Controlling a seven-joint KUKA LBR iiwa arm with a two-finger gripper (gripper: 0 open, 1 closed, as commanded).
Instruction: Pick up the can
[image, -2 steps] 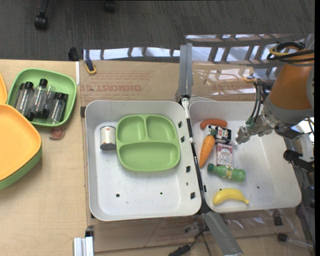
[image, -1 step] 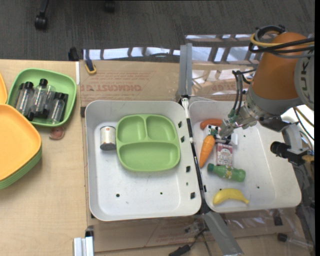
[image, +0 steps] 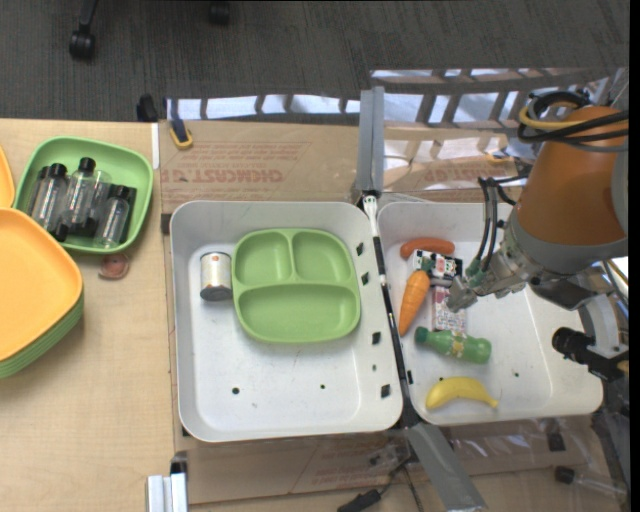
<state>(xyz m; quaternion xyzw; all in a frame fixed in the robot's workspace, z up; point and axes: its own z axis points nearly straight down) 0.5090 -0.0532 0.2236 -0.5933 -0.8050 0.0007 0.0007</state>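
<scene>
Two white bins (image: 190, 300) are seen; fingers unreadable. The can (image: 215, 275), well left of the gripper (image: 462, 297), should be straddled squarely.

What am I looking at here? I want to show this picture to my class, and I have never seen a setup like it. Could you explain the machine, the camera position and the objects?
One camera looks down at a slant on a bench with two white bins. The grey and orange shape on the right is a robot arm; its gripper hangs over the right bin. That bin holds a toy carrot, a sausage, a green bottle, a banana and a small packet. The left bin holds a green divided plate and the can the robot should pick up, beside the plate. Nothing is visibly held.
</scene>
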